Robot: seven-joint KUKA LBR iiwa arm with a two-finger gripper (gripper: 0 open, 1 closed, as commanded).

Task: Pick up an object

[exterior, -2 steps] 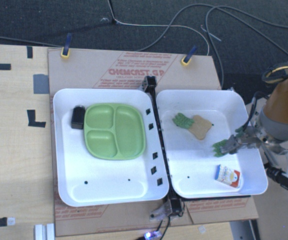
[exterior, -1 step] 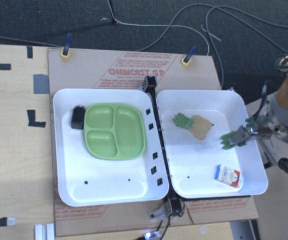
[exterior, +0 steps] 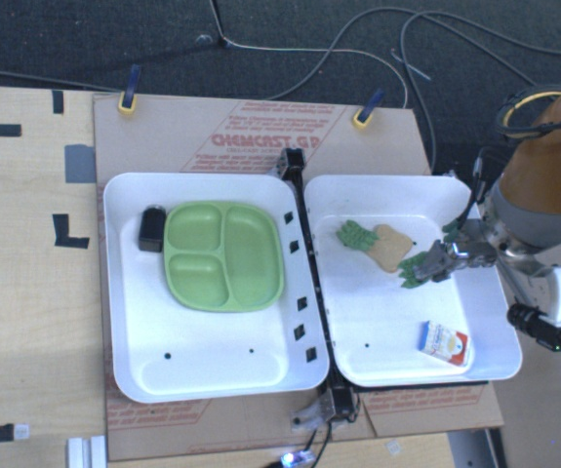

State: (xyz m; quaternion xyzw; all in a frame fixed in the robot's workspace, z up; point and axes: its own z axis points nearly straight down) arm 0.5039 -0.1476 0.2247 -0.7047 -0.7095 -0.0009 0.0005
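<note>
The gripper reaches in from the right and hangs low over the right bin, near its right wall. A small dark green piece sits right at the gripper's tip; whether it is gripped is unclear. Just left of it, touching or nearly so, lies a tan toy with a green leafy end. A small white, red and blue box lies near the right bin's front right corner. In the left bin a light green divided plate lies flat, with a black block at its left edge.
The two bins meet along a black divider with clips. The arm's grey body with its orange band stands over the right bin's right rim. Cables run across the dark floor behind the bench.
</note>
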